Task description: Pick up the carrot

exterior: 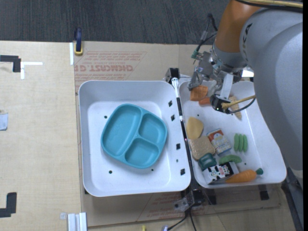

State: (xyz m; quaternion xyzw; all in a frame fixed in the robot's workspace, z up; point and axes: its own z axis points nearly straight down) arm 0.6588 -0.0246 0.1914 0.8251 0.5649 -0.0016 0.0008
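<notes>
Start at the left bin [86, 143], where a light-blue three-compartment plastic plate [134, 135] sits; it plays no part. In the right bin [269, 143], the orange tapered carrot with a green tip [242, 176] lies at five o'clock, against the near wall beside a small printed box [222, 170]. You look to be in the approach step: nothing is grasped. The gripper [208, 88] hangs at the bin's twelve o'clock corner over an orange-red piece [200, 94]; whether it is released or clenched cannot be told. Your next move should carry the steeply tilted wrist toward five o'clock.
</notes>
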